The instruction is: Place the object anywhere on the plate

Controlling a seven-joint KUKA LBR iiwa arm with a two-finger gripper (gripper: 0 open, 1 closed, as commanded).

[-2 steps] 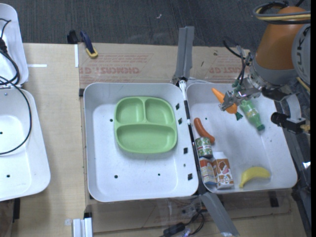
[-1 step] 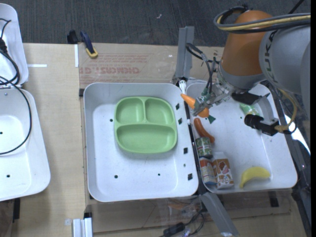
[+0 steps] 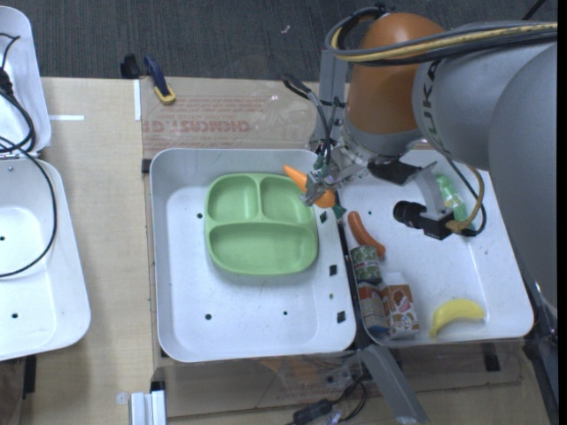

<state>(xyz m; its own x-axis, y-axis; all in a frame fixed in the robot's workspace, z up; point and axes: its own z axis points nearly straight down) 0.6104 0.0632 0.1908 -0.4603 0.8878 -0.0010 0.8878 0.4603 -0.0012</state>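
1. The carrot (image 3: pixel 296 176), orange, hangs at the plate's upper right corner, over its rim, at the pincer's tip.
2. The pincer (image 3: pixel 319 187) seems closed on the carrot, though the fingers are small and partly hidden.
3. The green plate (image 3: pixel 261 246), three-sectioned, lies in the left bin (image 3: pixel 177 308).
4. In the right bin (image 3: pixel 496 264) lie a sausage (image 3: pixel 365 233), a can (image 3: pixel 365 264), a carton (image 3: pixel 400 308) and a banana (image 3: pixel 457 314).

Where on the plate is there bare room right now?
All three wells of the green plate are bare; the wide front well is roomiest. The back right corner is crowded: the end effector and an orange carrot sit at that rim.
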